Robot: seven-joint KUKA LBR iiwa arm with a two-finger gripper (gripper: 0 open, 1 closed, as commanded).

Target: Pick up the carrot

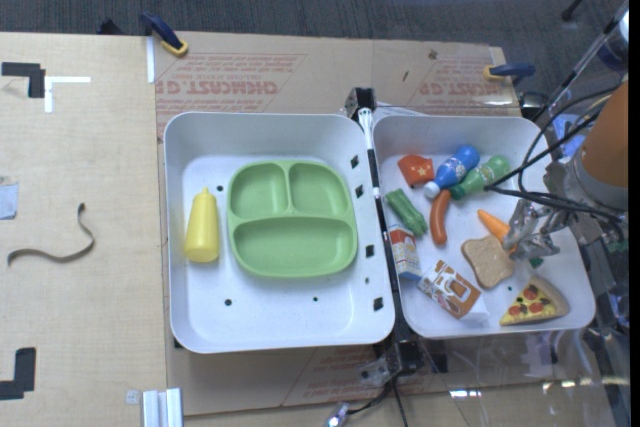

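- Carrot lies in the right bin, just far of the toast slice.
- Claw hovers at its right tip; spread or pinched, cannot tell.
- Step, I'd judge: closing in. Next: settle over the carrot, squeeze, lift.

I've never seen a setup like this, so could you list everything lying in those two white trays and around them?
bins: two, white, side by side on the bench
divided plate: one, green, left bin
mustard bottle: one, yellow, left bin, left of the plate
carrot: one, orange, right bin, beside the gripper
sausage: one, orange-red, right bin, middle
toast slice: one, brown, right bin
pizza slice: one, yellow and red, right bin, near corner
green bottle: one, right bin, far side
clamps: two, blue and yellow, far edge of the cardboard
gripper: one, metal, low over the right bin, next to the carrot
arm: one, orange band showing, from the right
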